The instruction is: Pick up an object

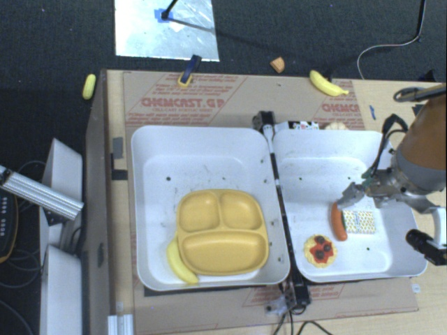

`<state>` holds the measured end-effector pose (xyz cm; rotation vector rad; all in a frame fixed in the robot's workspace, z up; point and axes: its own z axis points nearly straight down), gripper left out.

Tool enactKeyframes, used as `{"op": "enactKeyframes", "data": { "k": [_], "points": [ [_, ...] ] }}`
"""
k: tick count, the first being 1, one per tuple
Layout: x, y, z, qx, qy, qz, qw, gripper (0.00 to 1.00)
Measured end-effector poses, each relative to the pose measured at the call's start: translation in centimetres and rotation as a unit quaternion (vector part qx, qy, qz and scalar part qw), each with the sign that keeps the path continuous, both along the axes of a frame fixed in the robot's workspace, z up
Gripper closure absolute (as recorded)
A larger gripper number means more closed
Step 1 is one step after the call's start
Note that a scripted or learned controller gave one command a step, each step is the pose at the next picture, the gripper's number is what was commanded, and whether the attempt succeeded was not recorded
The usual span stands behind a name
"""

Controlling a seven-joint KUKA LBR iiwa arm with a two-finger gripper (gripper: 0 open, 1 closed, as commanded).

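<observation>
In the right bin, nearest the camera, lies a small round pizza, yellow with dark red spots. Just beyond it are an orange-red sausage and a white patterned block. The pincer hangs just above the sausage's far end; its opening I cannot tell, and nothing shows in its grip.

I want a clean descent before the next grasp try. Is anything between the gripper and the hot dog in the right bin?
Nothing visible. The gripper hangs just above the hot dog; the patterned card lies beside it.
</observation>
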<state>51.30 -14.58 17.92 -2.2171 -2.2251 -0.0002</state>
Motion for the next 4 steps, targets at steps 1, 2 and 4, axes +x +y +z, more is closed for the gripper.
{"op": "enactKeyframes", "data": {
  "k": [1, 2, 4],
  "points": [
    [2.1, 0.1, -8.5, -0.0014, -0.005, -0.001, 1.0000, 0.00],
    [0.3, 0.5, -8.9, -0.0062, -0.012, -0.001, 0.9999, 0.00],
    [4.8, 3.5, 1.3, -0.0004, -0.002, 0.000, 1.0000, 1.00]
  ]
}}
